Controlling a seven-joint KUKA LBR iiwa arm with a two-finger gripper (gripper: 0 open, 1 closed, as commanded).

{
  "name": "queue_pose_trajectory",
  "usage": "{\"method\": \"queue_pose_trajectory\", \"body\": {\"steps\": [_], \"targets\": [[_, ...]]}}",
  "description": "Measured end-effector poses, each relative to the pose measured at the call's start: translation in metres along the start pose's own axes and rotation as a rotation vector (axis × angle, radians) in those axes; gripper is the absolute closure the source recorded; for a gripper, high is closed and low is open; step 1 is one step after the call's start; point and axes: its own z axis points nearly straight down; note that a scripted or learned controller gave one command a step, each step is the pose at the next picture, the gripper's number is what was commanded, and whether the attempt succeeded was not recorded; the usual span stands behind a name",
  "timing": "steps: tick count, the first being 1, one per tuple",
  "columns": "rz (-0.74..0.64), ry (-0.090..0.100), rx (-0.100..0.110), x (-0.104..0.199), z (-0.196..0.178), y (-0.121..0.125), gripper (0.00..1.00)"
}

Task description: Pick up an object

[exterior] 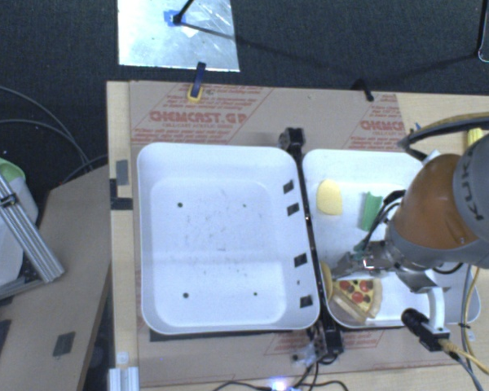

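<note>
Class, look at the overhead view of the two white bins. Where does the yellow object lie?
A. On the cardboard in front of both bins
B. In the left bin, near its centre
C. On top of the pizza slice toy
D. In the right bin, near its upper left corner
D: the yellow object rests on the floor of the right bin, just right of the divider, above the pizza slice toy.

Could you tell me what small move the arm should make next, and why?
Probably a short descent onto the pizza slice toy: the gripper sits at its upper edge in the right bin, nothing visibly held. The yellow object and green object lie farther off.
</note>
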Motion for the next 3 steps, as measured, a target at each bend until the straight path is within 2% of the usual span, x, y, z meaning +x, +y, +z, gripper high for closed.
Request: {"method": "queue_pose_trajectory", "body": {"steps": [1,2,3], "targets": [[-0.006,-0.003,-0.009,-0.004,-0.001,0.051,0.00],[-0.011,-0.004,-0.017,0.098,-0.107,0.096,0.00],[0.004,-0.002,0.001,0.048,-0.100,0.009,0.00]]}}
